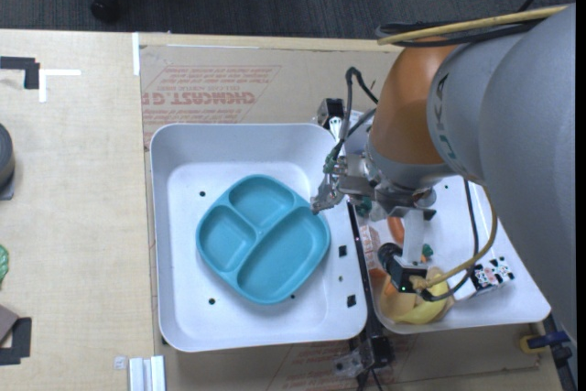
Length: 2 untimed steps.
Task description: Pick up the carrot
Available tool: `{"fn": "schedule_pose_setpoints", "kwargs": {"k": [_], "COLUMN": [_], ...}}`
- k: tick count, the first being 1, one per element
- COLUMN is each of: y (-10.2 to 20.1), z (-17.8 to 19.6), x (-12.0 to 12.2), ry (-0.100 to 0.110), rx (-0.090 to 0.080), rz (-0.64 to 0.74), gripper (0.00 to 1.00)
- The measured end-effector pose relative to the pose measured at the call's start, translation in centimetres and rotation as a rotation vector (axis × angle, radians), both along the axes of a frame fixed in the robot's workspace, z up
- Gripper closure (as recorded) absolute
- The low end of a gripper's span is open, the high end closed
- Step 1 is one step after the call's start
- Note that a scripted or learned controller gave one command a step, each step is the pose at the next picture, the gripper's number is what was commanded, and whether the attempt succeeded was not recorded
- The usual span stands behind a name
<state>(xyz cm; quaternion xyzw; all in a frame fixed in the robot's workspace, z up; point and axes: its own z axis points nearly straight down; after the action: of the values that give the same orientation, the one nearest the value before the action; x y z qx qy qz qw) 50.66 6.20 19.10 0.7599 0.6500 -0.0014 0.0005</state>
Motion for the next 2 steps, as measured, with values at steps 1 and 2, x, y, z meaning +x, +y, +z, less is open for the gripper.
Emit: {"fn": "schedule_pose_setpoints", "kwargs": {"k": [1,2], "y": [-2.6,-8.0], "z": [0.0,0.0], "x": [-2.9,-2.7], "ry": [0.003,0.003], "rx": [0.002,0.002], "rz": [0.290,0.370], "gripper": [0.00,0.00]}}
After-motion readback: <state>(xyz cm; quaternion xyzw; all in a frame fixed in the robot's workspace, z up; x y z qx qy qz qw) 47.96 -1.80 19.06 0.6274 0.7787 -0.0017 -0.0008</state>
